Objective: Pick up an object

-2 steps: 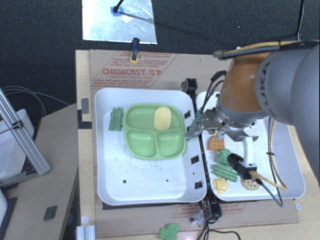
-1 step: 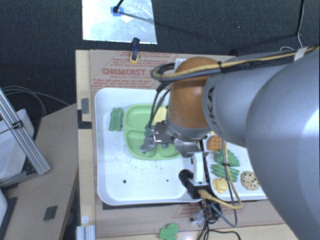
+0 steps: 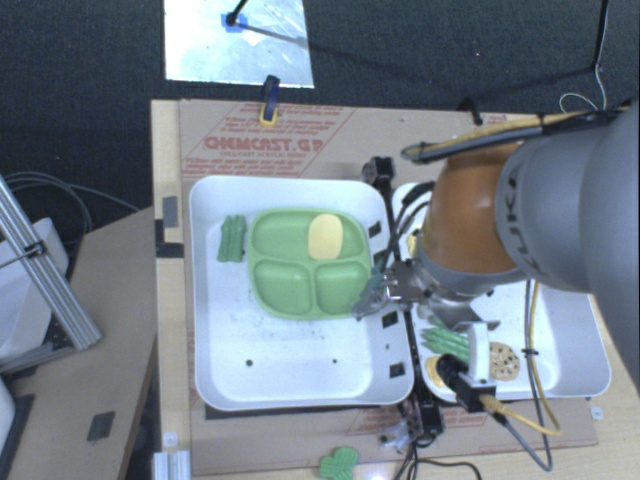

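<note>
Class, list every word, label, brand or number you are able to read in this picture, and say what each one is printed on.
"CHEMCAST GP": large red letters on the brown protective sheet under the white bins.
Smaller red lines above and below that word on the same sheet: too small to read.
"KU": black letters, cut off by the curve, on the grey robot arm.

the brown board [image 3: 270, 138] under the bins has red print across its top, looks like "chemcast gp" in big letters (the smaller red lines above and below it are too tiny to read). the grey arm [image 3: 570, 208] has dark letters running down its side, partly cut off, seems to be "kuka".
</note>
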Robot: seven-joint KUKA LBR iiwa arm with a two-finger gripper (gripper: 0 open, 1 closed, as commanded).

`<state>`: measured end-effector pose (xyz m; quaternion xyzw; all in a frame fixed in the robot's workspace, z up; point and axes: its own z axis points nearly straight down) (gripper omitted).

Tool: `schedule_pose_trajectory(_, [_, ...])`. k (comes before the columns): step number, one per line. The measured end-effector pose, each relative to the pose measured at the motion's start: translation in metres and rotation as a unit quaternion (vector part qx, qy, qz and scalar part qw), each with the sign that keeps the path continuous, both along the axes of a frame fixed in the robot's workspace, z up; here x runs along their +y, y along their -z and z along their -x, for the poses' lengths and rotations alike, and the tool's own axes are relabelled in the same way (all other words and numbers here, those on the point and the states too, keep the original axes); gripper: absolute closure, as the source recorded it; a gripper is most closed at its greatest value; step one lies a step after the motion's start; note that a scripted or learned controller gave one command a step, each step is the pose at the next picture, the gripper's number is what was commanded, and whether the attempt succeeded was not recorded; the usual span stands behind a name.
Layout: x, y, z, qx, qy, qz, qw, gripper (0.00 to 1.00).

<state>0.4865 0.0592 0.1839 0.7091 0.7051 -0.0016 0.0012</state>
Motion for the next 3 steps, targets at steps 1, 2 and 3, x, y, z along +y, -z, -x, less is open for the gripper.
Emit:
schedule_pose_trajectory(1, [-0.062,-0.001,-0.024,-0.002,-0.001,-0.0001,1.0000,0.00])
schedule_pose_trajectory(2, [-0.131,-0.001,-0.056,-0.002,-0.001,0.0003,1.0000,0.00])
schedule_pose_trajectory(3, [-0.127,-0.011,-0.057,-0.002,-0.005,-0.0016,1.0000,1.00])
